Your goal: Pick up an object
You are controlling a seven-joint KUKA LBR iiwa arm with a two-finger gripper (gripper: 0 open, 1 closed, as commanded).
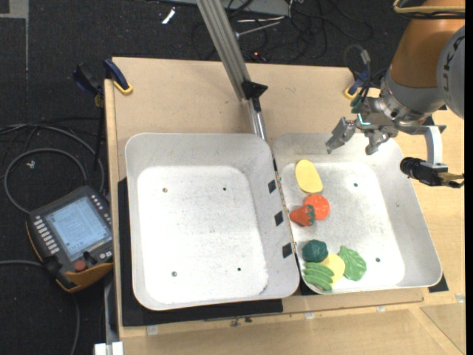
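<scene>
The right bin [384, 220] holds several toy foods along its left side. A yellow oval piece [308, 175] lies highest, with an orange-red tomato [318, 205] and a small red pepper [302, 215] just below it. Near the bin's front corner sit a dark green broccoli [315, 251], a pale yellow piece [335, 265], a light green leafy piece [353, 264] and a green bean pod [318, 276]. My gripper [357, 139] hangs open over the bin's back edge, up and to the right of the yellow oval. Nothing is between its fingers.
The left bin [148, 220] stands beside the right one. A slanted metal pole [225, 39] crosses the bench behind the bins. Clamps sit at the bench's back corners. A teach pendant [70, 231] lies on the floor to the left.
</scene>
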